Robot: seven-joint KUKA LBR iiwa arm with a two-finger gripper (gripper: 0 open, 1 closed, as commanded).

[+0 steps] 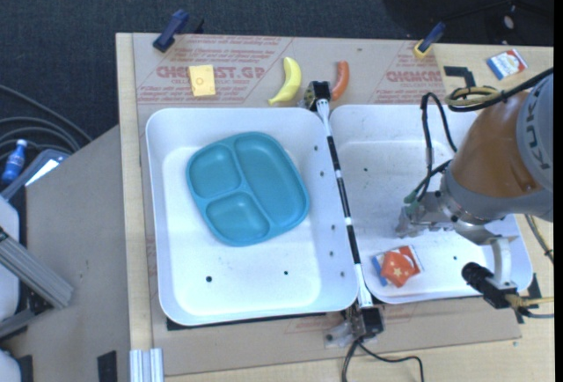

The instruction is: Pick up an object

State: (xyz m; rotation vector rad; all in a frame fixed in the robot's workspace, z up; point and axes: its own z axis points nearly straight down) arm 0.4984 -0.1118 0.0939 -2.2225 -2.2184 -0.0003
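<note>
A small orange-red object with a star mark (398,267) lies near the front left corner of the right bin (378,151). My gripper (413,222) hangs low in that bin, just above and slightly right of the object. The arm's orange band and grey wrist cover most of the bin's right half. A blue divided plate (246,187) lies in the left bin (176,222).
Behind the bins, on the cardboard, lie a yellow banana (287,81), an orange carrot-like piece (339,79) and a yellow block (201,82). A black divider strip (339,187) runs between the bins. Cables hang around the arm.
</note>
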